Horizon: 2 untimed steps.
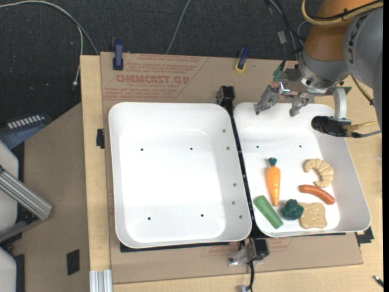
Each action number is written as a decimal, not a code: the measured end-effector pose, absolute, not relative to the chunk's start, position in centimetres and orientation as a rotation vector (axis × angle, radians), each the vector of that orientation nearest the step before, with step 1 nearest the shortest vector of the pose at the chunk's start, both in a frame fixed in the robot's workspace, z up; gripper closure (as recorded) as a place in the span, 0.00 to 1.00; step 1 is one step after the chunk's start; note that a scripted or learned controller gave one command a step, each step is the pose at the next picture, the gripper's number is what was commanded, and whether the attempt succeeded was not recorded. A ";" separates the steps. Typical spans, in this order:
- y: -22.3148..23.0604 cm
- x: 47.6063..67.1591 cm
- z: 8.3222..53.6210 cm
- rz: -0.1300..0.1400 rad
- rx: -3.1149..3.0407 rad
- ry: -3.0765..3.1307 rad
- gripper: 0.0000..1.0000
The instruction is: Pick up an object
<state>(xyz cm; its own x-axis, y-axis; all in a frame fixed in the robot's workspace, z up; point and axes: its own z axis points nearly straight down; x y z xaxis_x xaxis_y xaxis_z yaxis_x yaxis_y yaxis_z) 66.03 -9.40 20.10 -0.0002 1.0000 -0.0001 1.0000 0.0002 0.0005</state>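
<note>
The right bin [340,151] holds toy food near its front. There is an orange carrot [273,184] with a green top, a green cucumber piece [267,212], a dark green broccoli [292,210], a tan cracker [313,216], a red sausage [316,193] and a beige croissant [320,170]. My gripper [281,105] hangs over the far edge of the right bin, above and well behind the food. Its two grey fingers are spread apart with nothing between them.
The left bin [121,163] lies beside the right one on a cardboard sheet [152,75]. Blue and yellow clamps [117,53] hold the sheet at the back. A black clip [226,95] sits between the bins. Cables run over the dark backdrop.
</note>
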 end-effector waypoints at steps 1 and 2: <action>-9.8 58.1 13.4 -0.007 2.227 2.223 0.00; -10.4 54.6 8.3 -0.003 2.224 2.223 0.00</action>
<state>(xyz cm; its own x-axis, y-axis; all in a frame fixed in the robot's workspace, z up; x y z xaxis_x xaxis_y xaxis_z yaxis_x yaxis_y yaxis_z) 54.60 -10.36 8.29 0.0008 1.0000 0.0006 1.0000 -0.0008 -0.0036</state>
